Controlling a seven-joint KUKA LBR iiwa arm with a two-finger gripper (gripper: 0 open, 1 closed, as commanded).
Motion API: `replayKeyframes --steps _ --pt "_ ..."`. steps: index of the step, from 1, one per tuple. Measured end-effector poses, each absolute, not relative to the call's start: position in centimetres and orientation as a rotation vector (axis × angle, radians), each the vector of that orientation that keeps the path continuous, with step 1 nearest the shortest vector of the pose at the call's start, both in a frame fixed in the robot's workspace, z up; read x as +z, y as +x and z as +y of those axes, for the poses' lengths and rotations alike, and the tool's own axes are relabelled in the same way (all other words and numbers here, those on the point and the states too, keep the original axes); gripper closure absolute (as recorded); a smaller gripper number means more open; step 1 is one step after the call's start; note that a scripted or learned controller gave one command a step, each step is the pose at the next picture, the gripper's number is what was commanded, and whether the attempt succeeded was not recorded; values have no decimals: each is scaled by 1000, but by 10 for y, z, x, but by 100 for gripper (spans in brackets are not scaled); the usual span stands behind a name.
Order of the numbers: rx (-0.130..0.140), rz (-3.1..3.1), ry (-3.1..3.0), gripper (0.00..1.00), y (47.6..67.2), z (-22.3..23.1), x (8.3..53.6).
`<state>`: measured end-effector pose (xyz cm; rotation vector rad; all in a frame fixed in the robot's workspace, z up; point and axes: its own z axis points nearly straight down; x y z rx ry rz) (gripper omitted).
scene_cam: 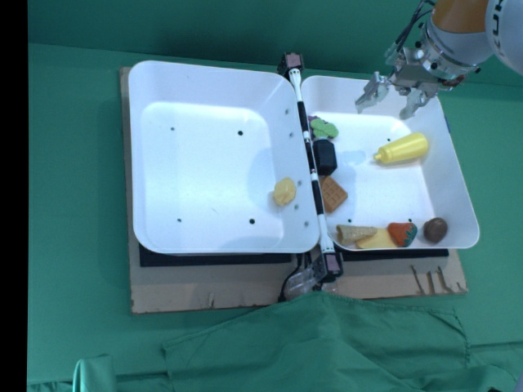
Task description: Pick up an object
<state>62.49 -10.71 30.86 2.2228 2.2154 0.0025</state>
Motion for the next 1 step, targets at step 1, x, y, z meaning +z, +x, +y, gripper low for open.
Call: replayKeyframes --steps 1 --pt "-3 2218 2225 0 627 -99 257"
